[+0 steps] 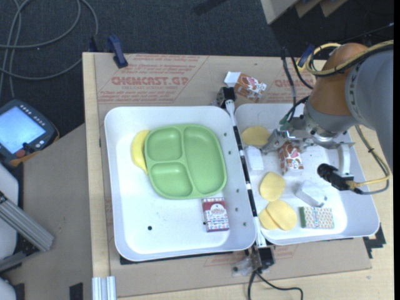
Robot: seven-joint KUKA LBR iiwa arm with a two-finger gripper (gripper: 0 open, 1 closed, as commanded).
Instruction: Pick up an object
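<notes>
Far out at nine o'clock a handheld screen (22,132) glows on the floor beside the worktop (100,167). The left bin (125,230) carries a green divided tray (185,160) at its centre, a yellow piece (139,149) tucked under the tray's nine o'clock edge, and a small red carton (215,214) at the tray's five o'clock.

Past the divider, the right bin (362,217) holds a yellow disc (255,135) at its eleven o'clock corner, more yellow discs (275,199) toward seven o'clock, a grey-white block (310,195) near the middle, and a patterned flat packet (317,218) at five o'clock. A red-and-white wrapped snack (291,157) lies just under the end effector (289,139), which sits over the bin's twelve o'clock area; whether its fingers are apart or together I cannot tell, since the wrist hides them.

The snack looks like the object within reach. I judge it light, with a crinkly, slippery wrapper that yields under pressure, so a pinch across its narrow middle should hold better than one at the loose ends. A similar packet (250,86) rests on the worktop at twelve o'clock, outside both bins.
</notes>
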